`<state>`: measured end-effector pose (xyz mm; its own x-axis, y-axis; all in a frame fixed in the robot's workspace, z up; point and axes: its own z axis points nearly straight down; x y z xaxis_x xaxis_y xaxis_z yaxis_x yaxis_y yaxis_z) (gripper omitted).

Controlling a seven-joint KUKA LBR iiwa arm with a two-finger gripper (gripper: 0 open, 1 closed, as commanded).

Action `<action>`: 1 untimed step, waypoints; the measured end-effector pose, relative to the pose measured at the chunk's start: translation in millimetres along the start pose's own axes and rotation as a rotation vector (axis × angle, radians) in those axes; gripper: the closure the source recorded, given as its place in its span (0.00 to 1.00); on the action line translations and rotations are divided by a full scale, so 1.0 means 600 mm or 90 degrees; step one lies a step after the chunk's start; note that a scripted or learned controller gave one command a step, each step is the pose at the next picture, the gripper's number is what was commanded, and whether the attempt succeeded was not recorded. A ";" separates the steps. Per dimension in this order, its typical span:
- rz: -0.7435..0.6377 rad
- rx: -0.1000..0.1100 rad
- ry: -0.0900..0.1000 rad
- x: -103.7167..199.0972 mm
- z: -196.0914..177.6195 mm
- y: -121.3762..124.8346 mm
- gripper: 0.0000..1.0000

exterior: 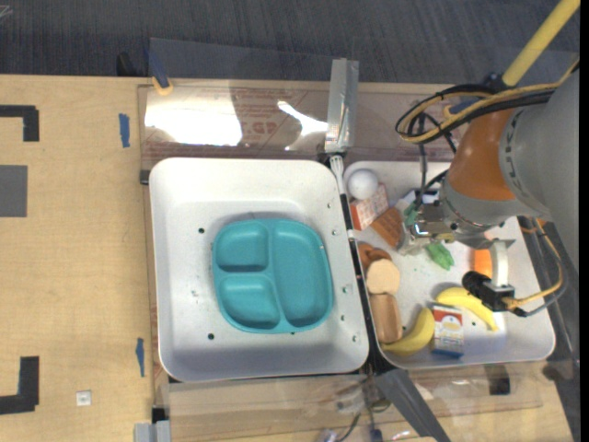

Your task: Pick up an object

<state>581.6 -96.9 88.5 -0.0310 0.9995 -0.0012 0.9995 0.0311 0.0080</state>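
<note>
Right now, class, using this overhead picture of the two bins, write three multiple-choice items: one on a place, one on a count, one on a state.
1. Where does the teal tray lie?
A. Left bin
B. Right bin
C. On the bench

2. How many bananas lie in the right bin?
A. None
B. Two
C. Five

3. How does the teal tray stand?
A. Flipped over
B. Open side up, compartments bare
C. Stacked with food

Answers:
1 A: it sits in the middle of the left bin.
2 B: one banana near the front edge, another banana beside the small box.
3 B: its three hollows show bare teal.
</note>
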 end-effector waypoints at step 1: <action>0.000 0.002 0.000 0.000 0.002 -0.001 0.00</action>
<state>580.7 -96.9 87.4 -0.0309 0.9995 -0.0011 0.9995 0.0309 0.0051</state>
